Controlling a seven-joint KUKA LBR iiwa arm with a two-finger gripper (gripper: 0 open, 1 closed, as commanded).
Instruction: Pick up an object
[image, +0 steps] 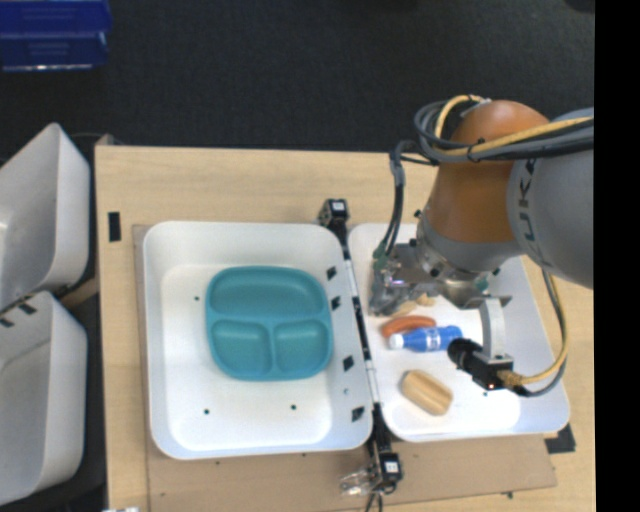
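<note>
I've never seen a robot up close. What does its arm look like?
The arm is grey and rounded, with a glossy orange band above the wrist. Black and yellow cables loop over it. The claw is dark metal, and a small black box hangs beside it.

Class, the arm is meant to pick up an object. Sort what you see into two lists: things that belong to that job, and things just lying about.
Belongs to the job:
- gripper
- orange object
- blue bottle
- tan block
- right bin

Just lying about:
- teal divided plate
- left bin
</note>
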